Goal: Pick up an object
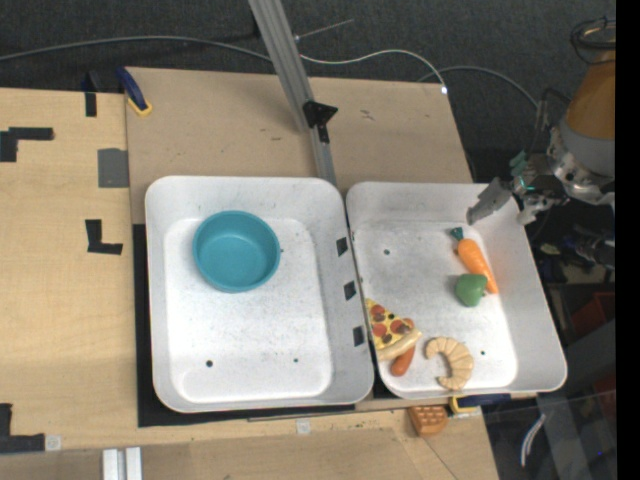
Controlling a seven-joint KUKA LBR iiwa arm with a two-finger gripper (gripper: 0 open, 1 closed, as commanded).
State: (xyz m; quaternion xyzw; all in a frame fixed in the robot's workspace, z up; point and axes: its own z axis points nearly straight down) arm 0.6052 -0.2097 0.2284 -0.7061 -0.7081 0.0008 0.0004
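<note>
Over the right bin's [520, 368] far edge the hand [490, 205] hangs tilted above the carrot [476, 258]; its grip state is unclear.

Even, fairly bright overhead light, soft short shadows under the bins [250, 193] on the desk [60, 298], slightly soft focus, dark murky right side.

Teal bowl [236, 251] in white speckled left bin [180, 368]; right bin [420, 218] white with orange carrot [474, 259], green ball [470, 290], tan croissant [451, 360], red-dotted yellow pizza slice [388, 328].
</note>
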